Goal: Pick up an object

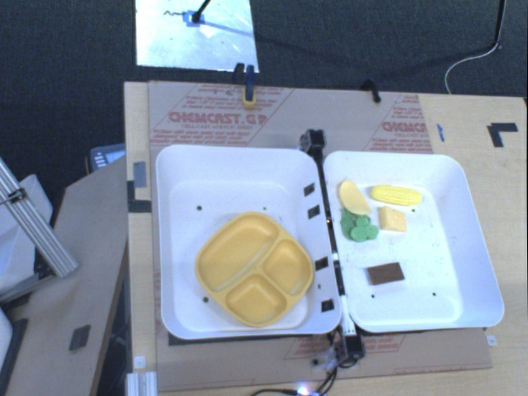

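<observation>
Task looks unstarted: nothing lifted. Pickable items lie in right bin (474, 221) w/ corn cob (396, 195) at 12 o'clock, brown block (385, 273) at 6. Pincer state: can't tell.

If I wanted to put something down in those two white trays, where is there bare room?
In the right bin, the floor right of the brown block and below the corn is bare. Its upper-left corner is crowded with toy food. In the left bin, the strip above the yellow divided plate is free.
</observation>
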Available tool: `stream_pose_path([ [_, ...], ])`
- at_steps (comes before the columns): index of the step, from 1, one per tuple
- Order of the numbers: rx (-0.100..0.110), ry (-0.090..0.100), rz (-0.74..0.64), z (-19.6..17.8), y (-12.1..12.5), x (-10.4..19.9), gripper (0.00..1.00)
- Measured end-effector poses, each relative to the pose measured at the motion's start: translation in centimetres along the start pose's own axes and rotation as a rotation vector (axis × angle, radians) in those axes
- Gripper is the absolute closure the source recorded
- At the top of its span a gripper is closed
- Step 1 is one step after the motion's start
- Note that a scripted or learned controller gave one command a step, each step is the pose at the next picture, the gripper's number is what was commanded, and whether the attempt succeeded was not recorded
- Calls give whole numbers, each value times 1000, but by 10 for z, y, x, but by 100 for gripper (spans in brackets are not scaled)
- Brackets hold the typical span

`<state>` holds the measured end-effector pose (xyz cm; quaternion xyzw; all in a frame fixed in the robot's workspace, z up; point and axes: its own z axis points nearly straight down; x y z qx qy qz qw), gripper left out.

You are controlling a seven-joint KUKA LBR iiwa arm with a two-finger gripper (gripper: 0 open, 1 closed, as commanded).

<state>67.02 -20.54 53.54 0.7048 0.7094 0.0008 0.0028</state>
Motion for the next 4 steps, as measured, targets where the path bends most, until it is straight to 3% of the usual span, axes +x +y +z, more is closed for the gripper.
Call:
stream_pose_path([
  [1, 17, 8, -3, 156, -2, 60, 100],
  [2, 10, 3, 6, 201, -62, 61, 100],
  [3, 9, 4, 6, 227, -124, 81, 100],
  [4, 17, 7, 4, 343, -188, 128, 100],
])
